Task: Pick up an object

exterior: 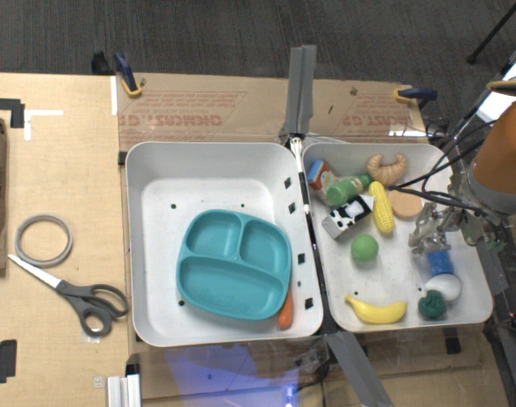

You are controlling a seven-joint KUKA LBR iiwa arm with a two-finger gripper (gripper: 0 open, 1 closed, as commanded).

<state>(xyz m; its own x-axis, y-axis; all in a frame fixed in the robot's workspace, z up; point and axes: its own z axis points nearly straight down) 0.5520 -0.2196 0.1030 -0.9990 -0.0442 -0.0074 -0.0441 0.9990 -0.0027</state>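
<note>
Camera view leaves the end effector [429, 237] blurred above the right bin [394, 291], grip state unreadable.

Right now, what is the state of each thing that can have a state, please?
Hand: low over the right bin, above a blue thing.
Teal tray: lying flat in the left bin, right way up.
Green bottle: lying on its side.
Corn: lying flat.
Banana: lying flat near the front wall.
Scissors: shut, on the bench.
</note>
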